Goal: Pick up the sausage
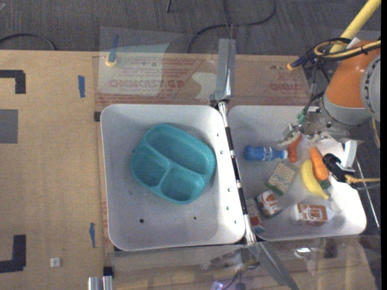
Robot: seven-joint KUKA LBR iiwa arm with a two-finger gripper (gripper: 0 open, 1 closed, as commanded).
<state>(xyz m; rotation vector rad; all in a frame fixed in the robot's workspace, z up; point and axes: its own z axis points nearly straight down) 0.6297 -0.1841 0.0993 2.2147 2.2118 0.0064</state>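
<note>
The arm (355, 86), grey with its orange band, was found reaching in over the far right part of the right bin (260, 122). The gripper (297, 136) stood low over that bin's floor, near its back wall. Whether it was open or closed could not be told from this angle, as the tip was small and cluttered in the view.

The sausage (294, 151), a short reddish-orange piece, lay in the right bin directly at the gripper's tip, on the side nearer the camera. It appeared to touch or be overlapped by the gripper. Whether it was gripped could not be confirmed.

Other items noted relative to the gripper:
- A blue bottle (265, 154) with a white label lay on its side just beside the sausage, on the side toward the left bin, its cap end nearly meeting the sausage.
- A carrot (318, 164) lay near the gripper on the arm's side, with a banana (314, 182) touching it just beyond, nearer the camera.
- A speckled block (282, 177) lay near, past the sausage.
- A red and white can (270, 203) and a small carton (312, 212) lay farther off, toward the right bin's front wall.

Well apart from the gripper, a teal divided plate (174, 162) sat in the middle of the left bin (115, 216). Both bins rested on a brown cardboard bench top (48, 162).
</note>
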